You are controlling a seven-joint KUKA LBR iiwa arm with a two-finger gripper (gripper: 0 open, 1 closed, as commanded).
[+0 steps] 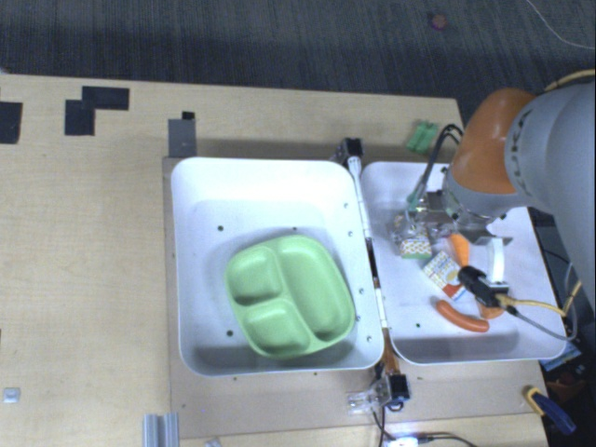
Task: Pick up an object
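Two white bins sit side by side: the left bin point(205, 240) holds a green divided plate point(291, 293), and the grey arm point(549, 147) reaches into the right bin point(419, 335). The gripper point(419, 214) hangs directly over a crumpled clear packet point(410, 244); whether it grips anything cannot be told. A small box point(440, 268) and an orange piece point(463, 318) lie close by.

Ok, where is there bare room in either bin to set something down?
Left bin: bare floor along the far wall and left wall, around the green plate. Right bin: a bare strip along its left wall and near-left corner, beside the orange piece. Crowded: the right bin's middle, where small items cluster under the gripper.
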